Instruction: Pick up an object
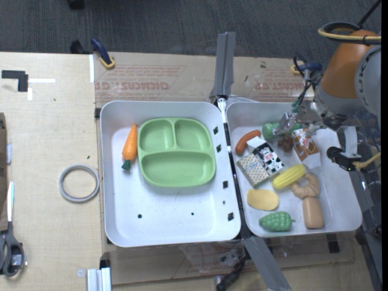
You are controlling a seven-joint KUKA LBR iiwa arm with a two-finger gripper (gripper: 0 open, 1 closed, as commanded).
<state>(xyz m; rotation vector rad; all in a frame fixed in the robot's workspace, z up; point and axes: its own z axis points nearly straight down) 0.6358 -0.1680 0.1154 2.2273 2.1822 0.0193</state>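
The right bin (339, 223) holds several toy foods: a red sausage (247, 141), a black-and-white carton (267, 157), a patterned cracker box (253, 170), a corn cob (289, 176), a yellow slice (263, 199), a green bumpy piece (277, 222), a pretzel-like bread (307, 187) and a tan loaf (313, 213). My gripper (291, 125) hangs low over the bin's far side. It is just above a small green item (270, 130), a brown piece (285, 143) and an orange packet (304, 145). Whether it touches any of them is unclear.
The left bin (170, 223) contains a green divided plate (176, 151) and an orange carrot (129, 145). On the bench to the left lie a tape ring (79, 182) and scissors (11, 250). A blue clamp (103, 53) sits at the back.
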